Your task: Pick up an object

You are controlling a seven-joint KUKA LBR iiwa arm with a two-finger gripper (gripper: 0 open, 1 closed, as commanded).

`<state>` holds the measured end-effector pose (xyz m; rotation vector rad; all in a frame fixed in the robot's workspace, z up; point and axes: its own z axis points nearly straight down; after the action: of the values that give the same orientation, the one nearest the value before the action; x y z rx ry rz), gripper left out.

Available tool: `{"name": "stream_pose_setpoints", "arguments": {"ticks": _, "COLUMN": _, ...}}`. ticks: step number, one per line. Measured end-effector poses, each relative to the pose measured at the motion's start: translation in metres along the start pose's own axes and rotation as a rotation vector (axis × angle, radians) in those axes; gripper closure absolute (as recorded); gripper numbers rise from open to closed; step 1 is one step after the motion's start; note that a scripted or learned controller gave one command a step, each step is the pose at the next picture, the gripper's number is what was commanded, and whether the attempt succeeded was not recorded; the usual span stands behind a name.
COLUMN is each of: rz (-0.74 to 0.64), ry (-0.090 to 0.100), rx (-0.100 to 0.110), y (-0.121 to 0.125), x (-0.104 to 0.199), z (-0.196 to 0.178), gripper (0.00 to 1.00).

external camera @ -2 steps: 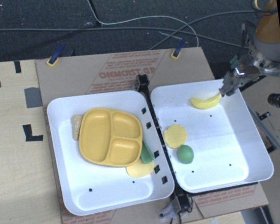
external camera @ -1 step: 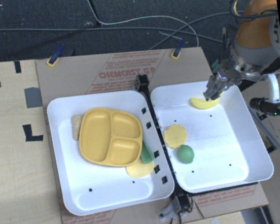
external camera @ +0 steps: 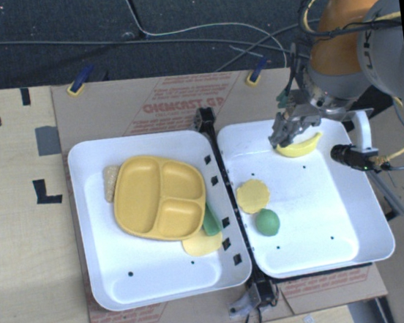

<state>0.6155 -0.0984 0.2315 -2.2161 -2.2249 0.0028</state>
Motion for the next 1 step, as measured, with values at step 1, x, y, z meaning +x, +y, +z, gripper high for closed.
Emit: {"name": "stream_pose_setpoints", "arguments": {"ticks": 1, "rz": -0.002, "ry": 0.001, "rx": 0.000, "y": 0.0062, "x": 0.0606, "z": 0.0091, "gripper": 1.00}}
